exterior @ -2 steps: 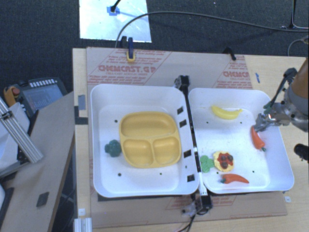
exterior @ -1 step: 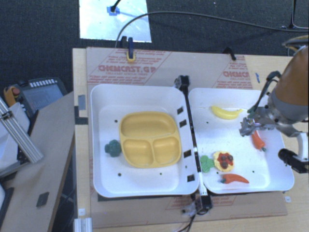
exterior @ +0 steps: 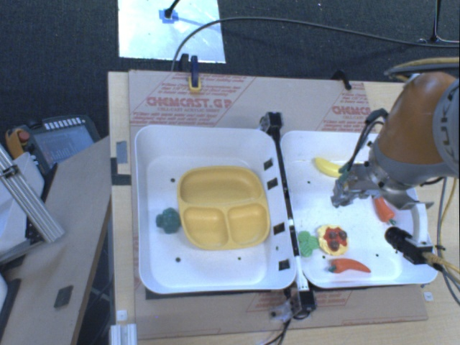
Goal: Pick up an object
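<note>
We see a cardboard-covered desk (exterior: 215, 95) on dark carpet, carrying two white bins. Our gripper (exterior: 343, 192) hangs over the right bin (exterior: 302, 157); its state we cannot tell. Just beyond it the banana (exterior: 328, 166) lies crosswise; the pizza slice (exterior: 333, 239) sits nearer us.

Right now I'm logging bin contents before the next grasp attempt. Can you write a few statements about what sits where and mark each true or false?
1. The yellow tray lies in the left bin. True.
2. The banana is in the left bin. False: it is in the right bin.
3. The chili lies near the right bin's front edge. True.
4. The broccoli sits inside the tray. False: it is beside the tray's left edge.
5. The tool hangs over the right bin. True.
</note>
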Robot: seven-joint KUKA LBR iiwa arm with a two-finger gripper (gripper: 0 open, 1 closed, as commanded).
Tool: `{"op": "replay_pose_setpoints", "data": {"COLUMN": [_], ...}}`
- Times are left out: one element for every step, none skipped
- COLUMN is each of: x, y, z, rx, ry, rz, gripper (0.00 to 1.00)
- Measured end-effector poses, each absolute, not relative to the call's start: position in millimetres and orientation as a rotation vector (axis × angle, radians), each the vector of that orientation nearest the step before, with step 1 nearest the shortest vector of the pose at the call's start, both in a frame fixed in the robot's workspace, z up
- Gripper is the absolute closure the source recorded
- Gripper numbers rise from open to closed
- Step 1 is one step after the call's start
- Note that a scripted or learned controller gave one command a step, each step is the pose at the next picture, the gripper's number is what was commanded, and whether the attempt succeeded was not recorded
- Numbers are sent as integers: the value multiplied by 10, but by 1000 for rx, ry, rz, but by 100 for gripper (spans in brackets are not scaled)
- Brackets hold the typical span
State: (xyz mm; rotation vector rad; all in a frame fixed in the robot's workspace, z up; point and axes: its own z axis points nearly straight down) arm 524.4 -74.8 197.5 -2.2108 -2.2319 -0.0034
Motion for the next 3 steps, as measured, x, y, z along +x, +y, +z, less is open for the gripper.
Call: {"op": "replay_pose_setpoints", "data": {"x": [5184, 5156, 5092], "y": [-269, 238, 753], "z": [2096, 2034, 2006], "rx": [-2211, -2210, -2210], "ry": [-2233, -2232, -2232], "rz": [-5, -3, -4], "gripper": [100, 100, 100]}}
